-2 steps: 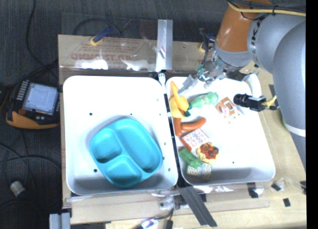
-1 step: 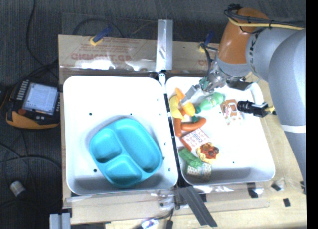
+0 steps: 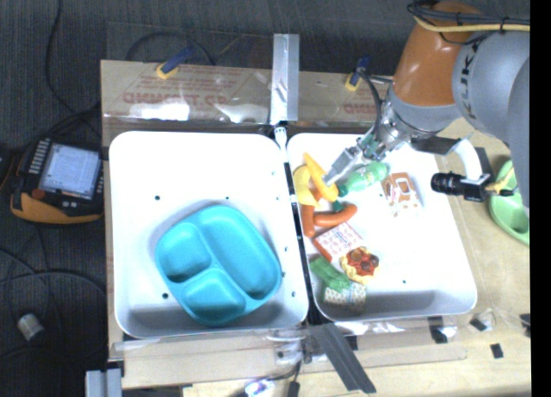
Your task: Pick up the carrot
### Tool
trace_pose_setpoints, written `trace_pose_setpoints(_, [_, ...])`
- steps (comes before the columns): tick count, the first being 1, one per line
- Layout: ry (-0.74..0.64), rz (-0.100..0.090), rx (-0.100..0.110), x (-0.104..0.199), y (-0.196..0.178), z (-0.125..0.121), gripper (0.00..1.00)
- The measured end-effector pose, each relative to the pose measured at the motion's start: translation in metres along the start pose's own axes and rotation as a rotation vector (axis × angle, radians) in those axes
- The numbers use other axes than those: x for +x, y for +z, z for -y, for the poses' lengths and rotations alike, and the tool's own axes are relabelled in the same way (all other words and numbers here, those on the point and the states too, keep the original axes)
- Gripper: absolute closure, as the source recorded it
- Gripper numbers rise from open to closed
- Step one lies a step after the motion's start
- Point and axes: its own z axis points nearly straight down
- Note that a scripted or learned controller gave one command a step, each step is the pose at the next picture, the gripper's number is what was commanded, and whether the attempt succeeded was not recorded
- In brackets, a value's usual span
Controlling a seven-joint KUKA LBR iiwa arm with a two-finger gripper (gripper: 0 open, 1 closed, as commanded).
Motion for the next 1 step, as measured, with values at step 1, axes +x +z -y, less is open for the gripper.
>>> trace_pose_setpoints(1, [-0.277,0.007,-0.016,-0.0193,0.0747,-0.0190,0.00])
